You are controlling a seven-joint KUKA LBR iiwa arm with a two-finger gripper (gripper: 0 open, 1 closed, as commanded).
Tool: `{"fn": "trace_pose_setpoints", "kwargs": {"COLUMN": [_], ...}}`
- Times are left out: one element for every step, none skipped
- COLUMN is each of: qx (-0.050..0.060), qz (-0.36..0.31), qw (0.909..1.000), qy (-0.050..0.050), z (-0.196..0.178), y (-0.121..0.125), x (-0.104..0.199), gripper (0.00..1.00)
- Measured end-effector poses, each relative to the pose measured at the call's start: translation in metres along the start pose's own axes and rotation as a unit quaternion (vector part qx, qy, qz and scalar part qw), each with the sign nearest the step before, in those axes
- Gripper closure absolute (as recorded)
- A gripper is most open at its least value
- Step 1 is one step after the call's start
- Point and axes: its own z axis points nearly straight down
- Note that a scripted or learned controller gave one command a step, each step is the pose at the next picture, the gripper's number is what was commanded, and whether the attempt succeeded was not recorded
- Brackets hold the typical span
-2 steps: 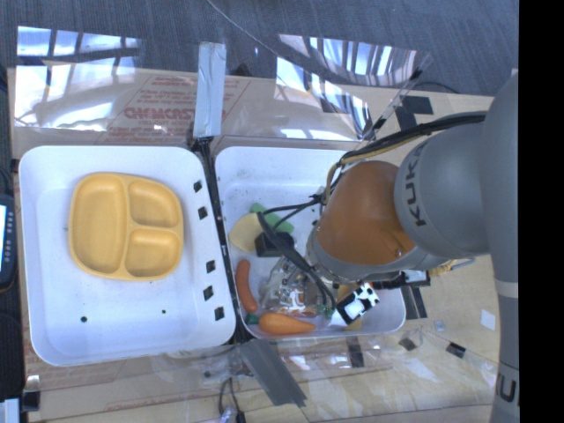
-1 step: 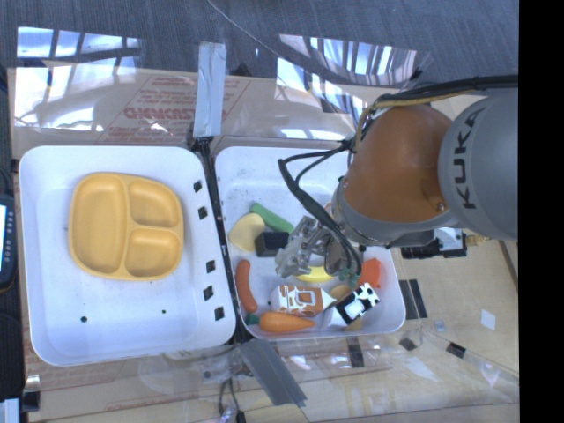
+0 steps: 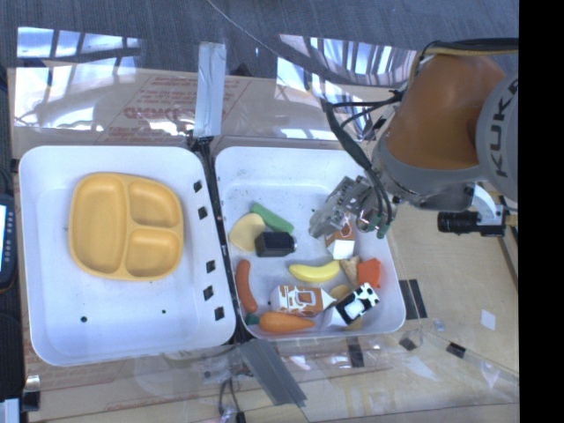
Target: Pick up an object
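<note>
My gripper (image 3: 337,217) hangs low over the right bin (image 3: 231,173), on its right side. Just below it lies a small brown and white object (image 3: 342,239); I cannot tell whether the gripper touches it. Close by are a yellow banana (image 3: 315,272), a red piece (image 3: 369,272), a black block (image 3: 274,243) and a green piece (image 3: 270,217). Along the bin's front lie a carrot (image 3: 285,322), an orange and white carton (image 3: 300,300), a black and white toy (image 3: 357,306) and a red sausage (image 3: 245,286).
The left bin (image 3: 53,324) holds a yellow divided plate (image 3: 126,226). A pale yellow slice (image 3: 245,231) lies near the divider between the bins. The arm's orange band (image 3: 445,113) looms over the right bin's far right corner, with cables beside it.
</note>
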Motion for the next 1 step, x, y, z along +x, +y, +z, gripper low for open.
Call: {"fn": "trace_pose_setpoints", "kwargs": {"qx": [0.002], "qz": [0.180], "qw": [0.9836], "qy": [0.004], "z": [0.0671], "y": [-0.0136], "x": [0.0336], "gripper": [1.00]}}
